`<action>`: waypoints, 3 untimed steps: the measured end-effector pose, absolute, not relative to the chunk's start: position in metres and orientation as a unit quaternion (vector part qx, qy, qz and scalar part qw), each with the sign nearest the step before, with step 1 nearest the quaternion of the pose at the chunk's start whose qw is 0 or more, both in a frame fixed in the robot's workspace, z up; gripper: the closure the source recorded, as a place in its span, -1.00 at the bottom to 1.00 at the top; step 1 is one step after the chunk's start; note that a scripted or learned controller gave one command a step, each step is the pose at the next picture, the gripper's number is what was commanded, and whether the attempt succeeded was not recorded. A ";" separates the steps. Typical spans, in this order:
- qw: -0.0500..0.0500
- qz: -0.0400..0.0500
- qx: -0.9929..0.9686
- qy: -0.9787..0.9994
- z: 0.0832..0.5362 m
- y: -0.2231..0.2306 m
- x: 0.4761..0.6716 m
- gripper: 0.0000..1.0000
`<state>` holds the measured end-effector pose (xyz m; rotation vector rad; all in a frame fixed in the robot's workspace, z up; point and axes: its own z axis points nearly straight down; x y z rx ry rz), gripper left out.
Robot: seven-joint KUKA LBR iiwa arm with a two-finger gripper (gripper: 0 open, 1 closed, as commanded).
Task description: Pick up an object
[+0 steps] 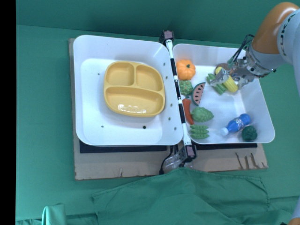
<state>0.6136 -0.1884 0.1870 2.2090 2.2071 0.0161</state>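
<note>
My gripper [228, 78] is low in the back part of the right bin [262, 111], right at a yellow corn cob with green husk [229, 84]. The corn sits directly under the gripper's tip, and part of it is covered. Other toy foods lie in the same bin: an orange pumpkin [186, 69], a broccoli floret [186, 86], a watermelon slice [198, 93], a carrot [187, 110], a leafy green piece [202, 114], pea pods [199, 132], a blue bottle [236, 124] and a dark green round piece [249, 133].
The left bin [93, 125] holds a yellow divided plate [135, 88]. A black-and-white bar [177, 93] runs between the bins. Green cloth [187, 196] is bunched at the bench's front edge. The arm [276, 32] enters over the right bin's back corner.
</note>
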 end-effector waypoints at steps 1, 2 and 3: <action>-0.009 -0.007 0.705 0.709 0.186 -0.188 0.674 -1.00; -0.021 -0.018 0.705 0.708 0.186 -0.193 0.692 -1.00; -0.021 -0.018 0.706 0.708 0.186 -0.193 0.692 -1.00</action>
